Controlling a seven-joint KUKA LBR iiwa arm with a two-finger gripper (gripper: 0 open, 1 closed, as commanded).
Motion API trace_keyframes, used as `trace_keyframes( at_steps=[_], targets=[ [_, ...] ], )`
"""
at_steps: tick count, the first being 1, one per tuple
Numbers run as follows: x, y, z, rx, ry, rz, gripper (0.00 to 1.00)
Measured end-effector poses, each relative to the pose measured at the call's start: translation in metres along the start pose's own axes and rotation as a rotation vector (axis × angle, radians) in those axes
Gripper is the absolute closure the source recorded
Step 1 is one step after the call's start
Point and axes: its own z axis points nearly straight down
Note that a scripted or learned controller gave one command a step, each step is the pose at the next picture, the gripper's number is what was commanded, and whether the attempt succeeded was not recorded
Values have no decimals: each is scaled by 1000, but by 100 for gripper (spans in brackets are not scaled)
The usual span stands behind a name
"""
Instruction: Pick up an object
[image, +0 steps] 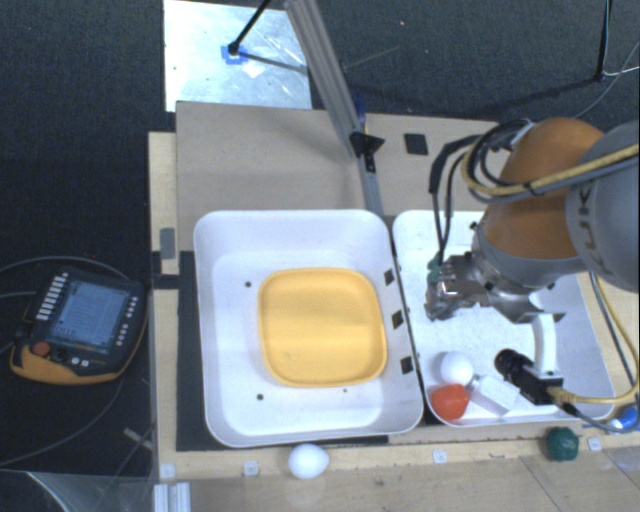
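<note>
Yellow plate (322, 326) sits in the left bin (225, 330). Gripper (438, 300) hangs over the right bin (412, 240), and I honestly can't tell if it's clamped or spread. White ball (457, 368) and orange ball (450, 401) sit touching in that bin's near-left corner.

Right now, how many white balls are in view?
2 white balls: one in the right bin's near corner, one on the bench outside the left bin. The arm may hide more.

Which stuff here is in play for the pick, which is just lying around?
In play: gripper; yellow plate, left bin; white ball and orange ball, right bin.
Lying about: white egg and green ball outside the bins; teach pendant.
</note>
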Motion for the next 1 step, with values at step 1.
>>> trace_keyframes(
  at_steps=[1],
  targets=[
    [57, 2, 10, 1, 0, 0, 100]
  ],
)
